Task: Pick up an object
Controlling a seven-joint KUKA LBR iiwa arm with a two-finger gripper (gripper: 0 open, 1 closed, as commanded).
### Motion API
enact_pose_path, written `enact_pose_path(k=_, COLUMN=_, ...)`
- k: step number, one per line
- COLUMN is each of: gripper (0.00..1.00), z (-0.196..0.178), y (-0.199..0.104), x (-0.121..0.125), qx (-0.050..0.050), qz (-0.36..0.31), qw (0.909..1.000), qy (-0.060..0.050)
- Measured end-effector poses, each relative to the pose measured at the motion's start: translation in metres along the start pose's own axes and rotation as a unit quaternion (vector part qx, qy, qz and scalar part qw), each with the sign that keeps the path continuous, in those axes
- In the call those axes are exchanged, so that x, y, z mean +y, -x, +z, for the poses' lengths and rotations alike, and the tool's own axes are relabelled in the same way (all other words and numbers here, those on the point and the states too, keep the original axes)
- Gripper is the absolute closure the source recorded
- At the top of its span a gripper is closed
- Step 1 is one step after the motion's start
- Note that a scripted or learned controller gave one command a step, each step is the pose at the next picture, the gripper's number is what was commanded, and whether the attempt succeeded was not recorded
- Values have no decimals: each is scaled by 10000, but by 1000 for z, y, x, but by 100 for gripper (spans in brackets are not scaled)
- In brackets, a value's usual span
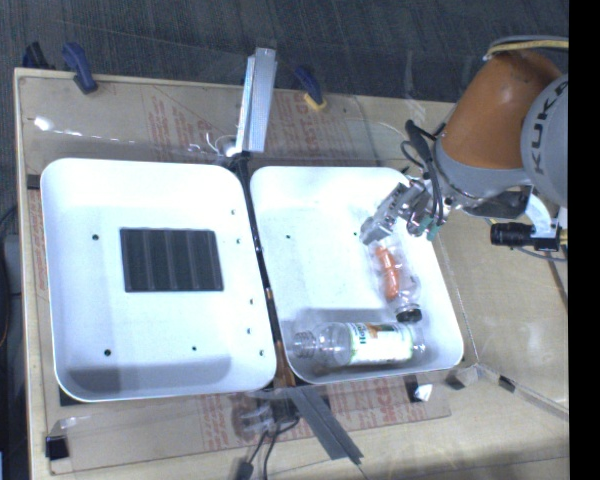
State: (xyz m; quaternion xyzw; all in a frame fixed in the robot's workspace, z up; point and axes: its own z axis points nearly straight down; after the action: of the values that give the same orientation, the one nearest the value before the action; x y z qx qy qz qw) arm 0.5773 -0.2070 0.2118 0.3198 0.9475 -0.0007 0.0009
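End effector [388, 218] hung over the right bin [310, 198], just above the orange-filled small bottle [392, 273]; finger state could not be told, view blurred. Clear bottle [355, 343] lay along near wall. Best descent: straight down, centred across bottle's width.

bins [145, 183]: 2 | bottles [355, 342]: 2 | blue clamps [78, 67]: 3

1. The gripper [378, 226] hangs over the right bin [310, 208], just above an orange-filled clear bottle [393, 274].
2. A larger clear bottle [358, 342] lies along that bin's near wall.
3. The left bin [80, 218] holds a dark ribbed tray [171, 260].
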Motion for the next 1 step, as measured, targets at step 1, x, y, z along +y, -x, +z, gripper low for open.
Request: enact_pose_path(k=1, gripper=0, z=0, y=0, x=0, qx=0, qz=-1, qw=10000, qy=-1)
